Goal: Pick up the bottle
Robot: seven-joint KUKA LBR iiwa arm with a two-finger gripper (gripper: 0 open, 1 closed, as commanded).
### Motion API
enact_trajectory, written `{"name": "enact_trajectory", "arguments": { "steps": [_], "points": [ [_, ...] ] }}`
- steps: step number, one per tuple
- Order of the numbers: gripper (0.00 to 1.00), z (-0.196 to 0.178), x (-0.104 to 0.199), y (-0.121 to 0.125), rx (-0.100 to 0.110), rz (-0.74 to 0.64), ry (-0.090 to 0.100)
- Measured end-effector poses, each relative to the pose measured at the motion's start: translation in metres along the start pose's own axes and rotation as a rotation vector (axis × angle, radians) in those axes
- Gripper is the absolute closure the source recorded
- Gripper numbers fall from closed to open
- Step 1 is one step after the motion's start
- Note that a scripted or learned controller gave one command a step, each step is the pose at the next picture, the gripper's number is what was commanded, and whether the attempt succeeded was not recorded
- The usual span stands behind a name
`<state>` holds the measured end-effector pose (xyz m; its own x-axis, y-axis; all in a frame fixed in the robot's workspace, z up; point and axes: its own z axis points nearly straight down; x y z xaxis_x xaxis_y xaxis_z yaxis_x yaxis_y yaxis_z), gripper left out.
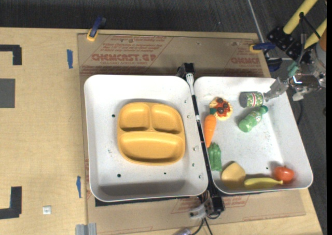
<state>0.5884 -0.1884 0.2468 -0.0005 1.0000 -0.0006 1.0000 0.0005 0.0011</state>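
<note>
We are seeing the claw (275, 90), its opening unclear, just right of a green bottle (252, 119) lying flat; likely light, rigid, slippery plastic, so we are favouring its mid-body.

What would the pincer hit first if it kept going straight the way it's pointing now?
Probably the green can with the dark label lying on its side in the right white bin. The pincer points left and down toward it from the bin's upper right corner. Depth is unclear, so they may already be touching.
</note>
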Motion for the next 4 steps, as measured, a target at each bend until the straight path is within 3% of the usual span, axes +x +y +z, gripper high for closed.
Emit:
{"name": "enact_trajectory", "arguments": {
  "steps": [1,2,3,4],
  "points": [
    [0.0,0.147,-0.008,0.024,0.003,0.125,0.001],
    [0.0,0.161,0.046,0.023,0.001,0.285,0.001],
    [0.0,0.161,0.06,0.004,0.0,0.406,0.001],
    [0.0,0.161,0.091,0.003,-0.002,0.782,0.0]
  ]
}}
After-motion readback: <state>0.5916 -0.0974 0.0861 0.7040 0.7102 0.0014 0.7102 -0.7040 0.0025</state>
